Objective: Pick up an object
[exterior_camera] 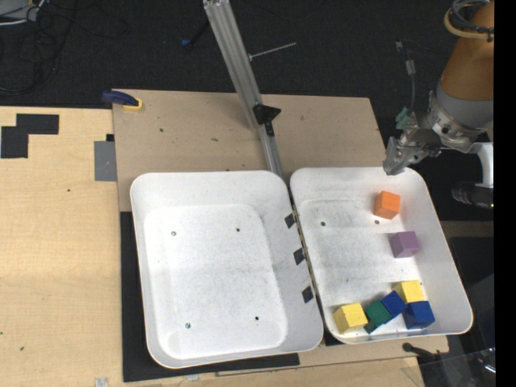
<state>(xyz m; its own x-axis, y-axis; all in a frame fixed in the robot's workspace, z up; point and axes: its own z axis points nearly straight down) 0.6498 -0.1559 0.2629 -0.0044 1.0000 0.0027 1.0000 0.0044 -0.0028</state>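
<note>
The right bin (339, 264) holds several small blocks. An orange block (387, 204) lies near its far right corner, and a purple block (404, 243) sits a little nearer. At the front right corner cluster two yellow blocks (350, 317) (411, 290), a green block (376, 314) and two blue blocks (393, 303) (418, 315). My gripper (395, 163) hangs over the bin's far right rim, just beyond the orange block, with nothing visibly held.
The left bin (210, 264) lies beside the right one, with black clips along the shared edge. A slanted metal rail (242, 71) rises from behind the bins. The arm's orange band (468, 67) is at the upper right.
</note>
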